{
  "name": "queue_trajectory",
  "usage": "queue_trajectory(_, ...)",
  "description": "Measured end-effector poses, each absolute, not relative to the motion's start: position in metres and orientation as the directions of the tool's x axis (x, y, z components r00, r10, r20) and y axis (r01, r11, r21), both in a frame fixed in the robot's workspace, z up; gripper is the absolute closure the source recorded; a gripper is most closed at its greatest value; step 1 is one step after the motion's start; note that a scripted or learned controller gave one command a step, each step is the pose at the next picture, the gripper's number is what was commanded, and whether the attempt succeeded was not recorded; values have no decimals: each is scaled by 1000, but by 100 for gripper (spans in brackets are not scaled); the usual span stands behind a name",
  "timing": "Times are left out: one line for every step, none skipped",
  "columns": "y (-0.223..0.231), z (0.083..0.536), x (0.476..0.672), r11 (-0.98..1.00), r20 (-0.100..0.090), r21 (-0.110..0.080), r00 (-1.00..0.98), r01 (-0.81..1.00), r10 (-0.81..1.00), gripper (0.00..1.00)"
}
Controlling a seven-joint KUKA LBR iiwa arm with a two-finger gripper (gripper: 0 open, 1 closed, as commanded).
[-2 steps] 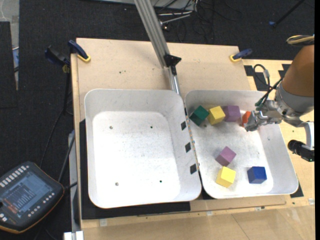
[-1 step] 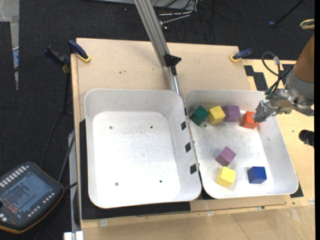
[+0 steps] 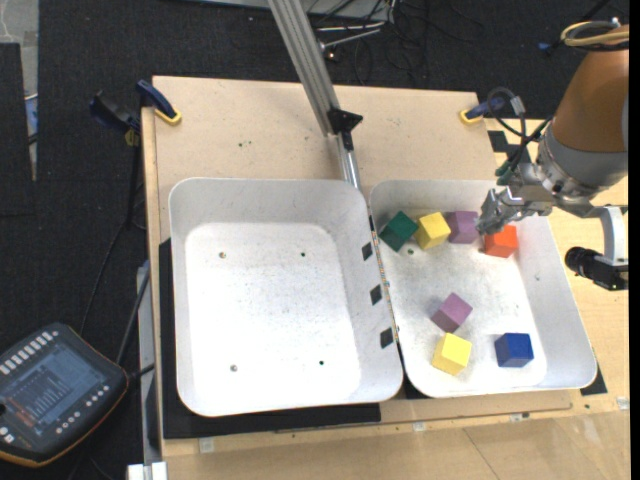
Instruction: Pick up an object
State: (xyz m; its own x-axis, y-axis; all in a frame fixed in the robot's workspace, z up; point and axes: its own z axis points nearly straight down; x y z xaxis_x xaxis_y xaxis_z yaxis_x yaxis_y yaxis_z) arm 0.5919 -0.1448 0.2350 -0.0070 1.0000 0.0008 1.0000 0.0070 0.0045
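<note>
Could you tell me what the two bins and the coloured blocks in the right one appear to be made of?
The left bin and right bin look like moulded white plastic: smooth walls, rounded corners, dark scuff specks on the floors. The blocks, such as the blue block and yellow block, show flat, matte, evenly coloured faces, suggesting painted wood or foam; the view cannot settle which.

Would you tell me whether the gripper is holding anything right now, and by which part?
It cannot be told: the gripper sits right at the orange block in the right bin, hiding any contact.

Wooden bench (image 3: pixel 260 133): two white bins side by side, left bin (image 3: pixel 190 268), right bin (image 3: pixel 560 298).
</note>
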Motion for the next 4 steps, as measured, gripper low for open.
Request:
queue_trajectory(-88, 245, 605, 8, 2, 3, -8, 1000, 1000, 100)
queue_trajectory(-26, 248, 621, 9, 2, 3, -9, 1000, 1000, 100)
queue_trajectory(22, 239, 641, 7, 0, 2, -7, 1000, 1000, 100)
queue_trajectory(73, 227, 650, 7, 1, 1, -7, 1000, 1000, 100)
